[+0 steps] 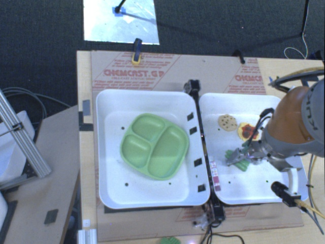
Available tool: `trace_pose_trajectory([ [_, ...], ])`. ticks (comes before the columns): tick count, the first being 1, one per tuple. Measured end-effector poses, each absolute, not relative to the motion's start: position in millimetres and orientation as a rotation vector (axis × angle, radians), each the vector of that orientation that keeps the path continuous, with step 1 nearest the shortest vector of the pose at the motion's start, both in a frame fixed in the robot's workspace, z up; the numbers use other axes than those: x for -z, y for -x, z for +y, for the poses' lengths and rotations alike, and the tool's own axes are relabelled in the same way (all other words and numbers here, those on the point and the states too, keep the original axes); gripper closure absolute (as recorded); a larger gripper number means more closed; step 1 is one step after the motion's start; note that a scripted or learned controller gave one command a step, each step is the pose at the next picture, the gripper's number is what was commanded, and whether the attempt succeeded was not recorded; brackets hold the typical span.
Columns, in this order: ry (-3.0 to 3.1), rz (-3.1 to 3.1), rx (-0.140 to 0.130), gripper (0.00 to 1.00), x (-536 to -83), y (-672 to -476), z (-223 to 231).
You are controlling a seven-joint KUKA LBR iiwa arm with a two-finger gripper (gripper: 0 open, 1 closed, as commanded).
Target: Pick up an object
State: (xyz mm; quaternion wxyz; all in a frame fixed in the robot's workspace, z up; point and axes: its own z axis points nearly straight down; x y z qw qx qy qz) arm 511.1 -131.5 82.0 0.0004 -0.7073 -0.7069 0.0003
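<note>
- The brown cardboard-covered worktop (213, 67), printed with red lettering, carries two shallow white bins side by side.
- The left white plastic bin (109, 187) holds a light green plastic divided plate (154, 145) with three compartments, lying flat and turned at an angle near the bin's middle.
- The right white plastic bin (238, 192) holds the small things and the arm's end.
- The grey arm with its orange band (292, 118) reaches in from the right and bends down over the right bin.
- The tool (234, 159) sits low in the right bin, pointing left, directly at a small green object (242, 164); whether it is clenched or released cannot be told, as the tip is blurred and partly merged with that object.
- The small green object lies on the bin floor near the middle, touching or just under the tool's tip.
- A round tan cookie with dark spots (227, 122) lies toward the bin's far side, apart from the tool.
- A small red and yellow piece (247, 130) lies just right of the cookie, close against the arm.
</note>
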Motion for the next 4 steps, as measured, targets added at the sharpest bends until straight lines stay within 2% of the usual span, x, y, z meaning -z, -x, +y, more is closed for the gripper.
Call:
trace_pose_trajectory([
  [1, 2.219, -2.233, 0.006, 0.0, -85, -569.5, -129],
  [2, 2.217, -2.22, -0.002, 0.0, -84, -518.7, -102],
  [3, 2.221, -2.226, 0.003, 1.0, -95, -522.1, -104],
  [4, 2.214, -2.24, 0.017, 1.0, -228, -515.8, -37],
])
